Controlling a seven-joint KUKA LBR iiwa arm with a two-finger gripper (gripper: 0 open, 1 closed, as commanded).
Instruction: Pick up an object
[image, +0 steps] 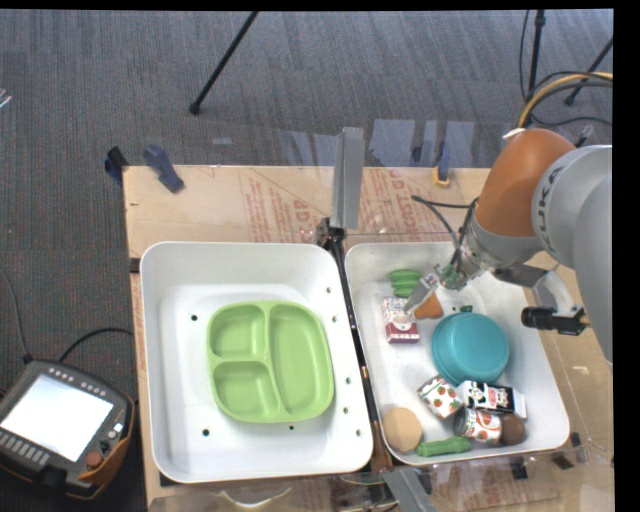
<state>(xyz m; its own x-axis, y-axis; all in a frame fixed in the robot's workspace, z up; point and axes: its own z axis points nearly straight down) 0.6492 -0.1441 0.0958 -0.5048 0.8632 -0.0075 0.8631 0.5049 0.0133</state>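
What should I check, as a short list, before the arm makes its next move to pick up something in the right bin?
1. Gripper is over the right bin: ok.
2. A target lies under the gripper: ok, the small red and white carton is just below it.
3. An object is already between the fingers: cannot tell, the view is too small there.
4. Free room around the target: not ok, an orange piece, a green item and the teal bowl lie close by.
5. Green divided plate in the left bin is away from the arm: ok.
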